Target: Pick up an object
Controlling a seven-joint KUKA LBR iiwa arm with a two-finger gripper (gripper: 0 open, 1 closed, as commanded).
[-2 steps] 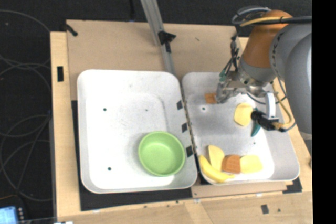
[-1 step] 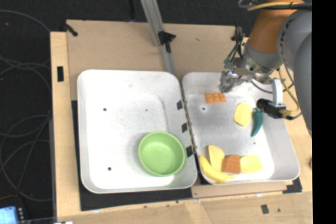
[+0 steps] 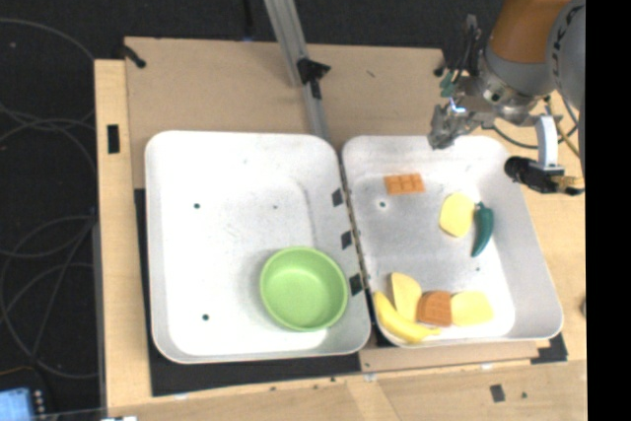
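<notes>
Objects for picking are all sitting in the right-hand shallow white plastic bin point(image 3: 513, 212), so here's how it looks relative to the pincer. That two-finger gripper point(image 3: 446, 128) hangs off the grey arm with its orange band point(image 3: 532, 10) and hovers over the far edge of the right bin, near that bin's back rim, with nothing between its tips as far as I can see. Honestly I cannot tell whether the pincer is apart or together, it's just a small dark blob from this angle. Closest thing to it is a small flat orange waffle-like block point(image 3: 403, 183), a bit below and to the left of the pincer in the view. Further down and slightly right sits a pale yellow rounded piece point(image 3: 455, 215), with a dark green pepper-shaped toy point(image 3: 481, 231) touching or just beside its right side. Well away from the pincer, at the near edge of the same bin, there's a cluster: a yellow banana-shaped toy point(image 3: 399, 322), a brownish-orange chunk point(image 3: 434, 309) and another yellow lump point(image 3: 471, 308), all packed together. Over in the left white bin point(image 3: 197, 173), far down-left of the pincer, a light green plastic bowl point(image 3: 304, 287) sits upright near the front right corner.
</notes>
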